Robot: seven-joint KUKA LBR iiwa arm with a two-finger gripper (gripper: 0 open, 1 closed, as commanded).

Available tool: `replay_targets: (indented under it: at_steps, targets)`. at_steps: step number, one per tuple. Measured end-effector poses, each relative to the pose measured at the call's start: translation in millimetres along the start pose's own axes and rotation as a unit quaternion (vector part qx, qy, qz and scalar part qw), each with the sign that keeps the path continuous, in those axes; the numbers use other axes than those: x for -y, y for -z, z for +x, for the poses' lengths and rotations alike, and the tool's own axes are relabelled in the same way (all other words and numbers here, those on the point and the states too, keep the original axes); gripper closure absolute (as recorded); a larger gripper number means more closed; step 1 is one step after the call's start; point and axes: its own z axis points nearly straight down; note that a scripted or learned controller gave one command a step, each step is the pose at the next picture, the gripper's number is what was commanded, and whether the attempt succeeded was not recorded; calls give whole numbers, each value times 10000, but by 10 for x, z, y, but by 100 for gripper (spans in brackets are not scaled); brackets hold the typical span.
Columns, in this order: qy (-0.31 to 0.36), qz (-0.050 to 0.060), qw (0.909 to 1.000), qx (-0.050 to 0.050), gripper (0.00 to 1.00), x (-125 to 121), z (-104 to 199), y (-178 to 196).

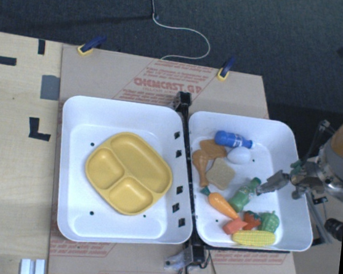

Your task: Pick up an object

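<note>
Corn (253, 237) at right bin (283, 133) front; cardboard (165, 84) reads "CHEMCAST"; gripper (276, 181) state unclear.

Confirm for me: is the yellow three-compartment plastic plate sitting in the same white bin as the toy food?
No, the yellow three-compartment plastic plate lies alone in the left white bin, while the toy food is piled in the right white bin.

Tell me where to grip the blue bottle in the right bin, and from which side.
Grip the blue bottle across its body, near the middle, coming from straight above. It lies on its side near the bin's far wall, long axis running left-right, so fingers should probably close across the narrow width. The white egg sits close on the near side, so keep the tool centred.
</note>
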Motion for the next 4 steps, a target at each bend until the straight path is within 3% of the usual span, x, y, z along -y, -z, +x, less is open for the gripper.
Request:
replay_targets:
  at_steps: [1, 4]
  targets:
    - [22, -59, 10000, 15, 0, -27, 4, 62]
    - [14, -73, 10000, 22, 0, -12, 81, -1375]
